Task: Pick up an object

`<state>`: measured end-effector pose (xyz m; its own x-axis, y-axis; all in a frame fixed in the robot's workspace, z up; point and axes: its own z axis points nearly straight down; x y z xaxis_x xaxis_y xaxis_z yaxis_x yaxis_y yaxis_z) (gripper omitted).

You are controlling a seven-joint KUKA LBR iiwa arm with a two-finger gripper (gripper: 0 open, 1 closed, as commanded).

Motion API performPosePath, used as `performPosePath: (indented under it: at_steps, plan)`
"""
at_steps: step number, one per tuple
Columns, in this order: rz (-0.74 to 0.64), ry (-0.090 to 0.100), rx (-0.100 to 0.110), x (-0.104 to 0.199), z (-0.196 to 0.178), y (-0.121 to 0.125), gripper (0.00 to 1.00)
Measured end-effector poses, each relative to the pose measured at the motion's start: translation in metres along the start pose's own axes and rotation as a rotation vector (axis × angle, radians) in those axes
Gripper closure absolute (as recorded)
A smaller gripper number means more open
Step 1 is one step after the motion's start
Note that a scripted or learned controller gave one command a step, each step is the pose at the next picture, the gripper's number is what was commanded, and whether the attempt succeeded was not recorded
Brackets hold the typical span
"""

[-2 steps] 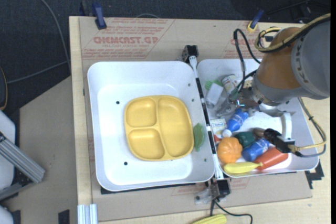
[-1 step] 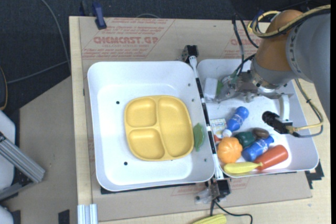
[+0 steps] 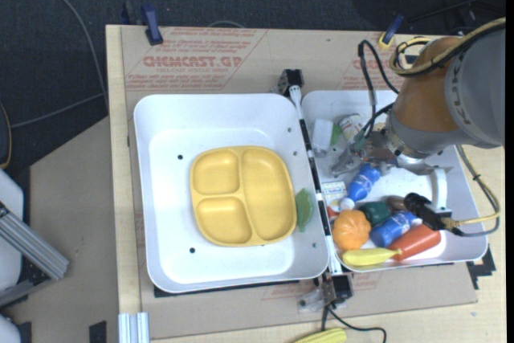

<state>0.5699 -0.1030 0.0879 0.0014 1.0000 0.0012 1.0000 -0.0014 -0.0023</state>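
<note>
At right of frame the grey arm [image 3: 458, 92] bends over the right bin [image 3: 474, 245]; the gripper [image 3: 357, 153] sits among clutter at that bin's upper left, and its state cannot be told. Below it lie a blue-capped bottle [image 3: 363, 182], a round orange [image 3: 352, 229], a smooth carrot [image 3: 416, 240] and a curved banana [image 3: 369, 257]. The left bin [image 3: 161, 197] holds a glossy yellow three-part plate [image 3: 242, 195], with a green leaf shape [image 3: 304, 210] at its right edge.
</note>
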Motion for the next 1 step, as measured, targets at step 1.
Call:
performPosePath:
  at_steps: [1]
  plan:
    - [-0.003, -0.002, -0.004, -0.0099, 0.0024, 0.0970, 0.00]
